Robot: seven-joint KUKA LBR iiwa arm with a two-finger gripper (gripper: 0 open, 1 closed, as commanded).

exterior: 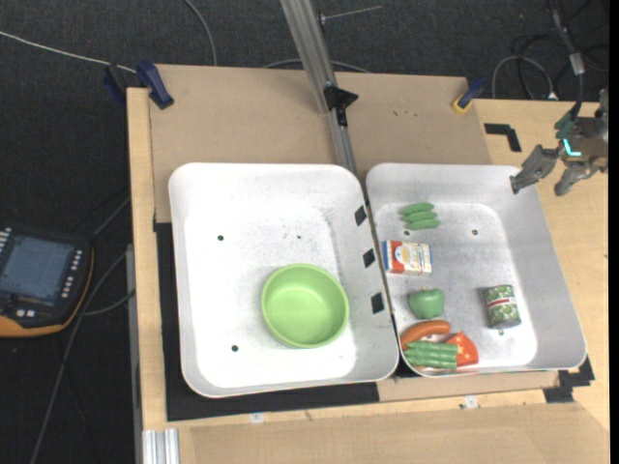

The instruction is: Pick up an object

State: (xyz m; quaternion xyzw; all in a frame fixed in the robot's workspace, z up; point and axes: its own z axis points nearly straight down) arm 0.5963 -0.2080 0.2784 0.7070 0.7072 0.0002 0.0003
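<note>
Camera view: end effector (pixel 549 174) at far right edge, above right bin (pixel 542 259) rim, fingers spread, gripping nothing. Small can (pixel 500 305) lying alone in right bin, well apart from other toys. Probably light, stiff, slippery; best pinched across round sides.

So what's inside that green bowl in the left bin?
Nothing that I can see: the green bowl shows only its own smooth green inside. It sits alone in the left bin. The patch of bin floor under the bowl is covered.
</note>
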